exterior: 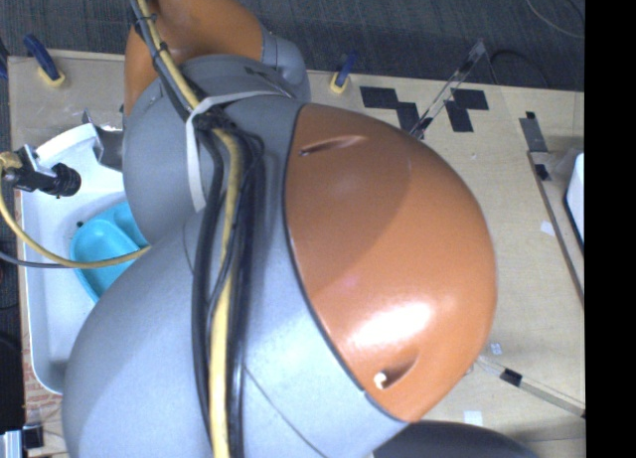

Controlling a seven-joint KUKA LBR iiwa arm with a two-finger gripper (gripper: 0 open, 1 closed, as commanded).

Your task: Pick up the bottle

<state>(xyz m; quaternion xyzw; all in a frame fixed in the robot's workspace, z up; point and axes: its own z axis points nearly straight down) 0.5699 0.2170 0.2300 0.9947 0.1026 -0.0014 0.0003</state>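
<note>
Blue plastic, maybe the bottle [104,244], peeks out in the white bin [45,297] at the left. The big arm [298,277] hides it, so a grab could miss.

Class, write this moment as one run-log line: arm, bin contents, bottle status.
arm: fills the foreground, covering most of the bench | white bin: left, holds light blue object, partly hidden | bottle: cannot tell which item

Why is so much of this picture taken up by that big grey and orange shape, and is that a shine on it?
In the camera view, the arm sits very close to the lens and hides most of the bench; soft pale glare lies on its orange band; a light blue object in the white bin looks slightly soft.
</note>
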